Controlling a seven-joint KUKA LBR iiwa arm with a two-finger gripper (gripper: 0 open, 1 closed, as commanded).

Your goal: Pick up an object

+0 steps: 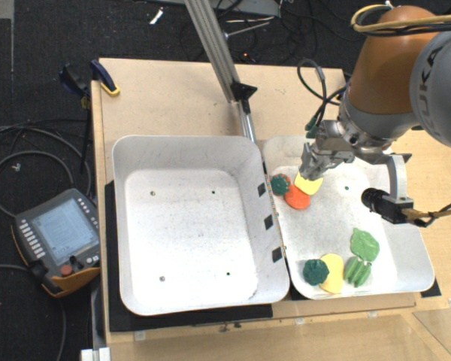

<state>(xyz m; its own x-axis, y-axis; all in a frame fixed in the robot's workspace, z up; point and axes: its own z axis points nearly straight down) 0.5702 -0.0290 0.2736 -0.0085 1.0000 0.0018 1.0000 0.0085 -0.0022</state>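
Yellow block (309,183) under tool (313,173), orange ball (297,198) alongside

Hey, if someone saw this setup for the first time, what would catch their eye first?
Probably the big grey and orange robot arm reaching in from the right, its gripper down over a yellow piece and an orange piece in the right bin. Next, the cluster of green and yellow toys near that bin's front edge. The left bin beside it is a broad white expanse.
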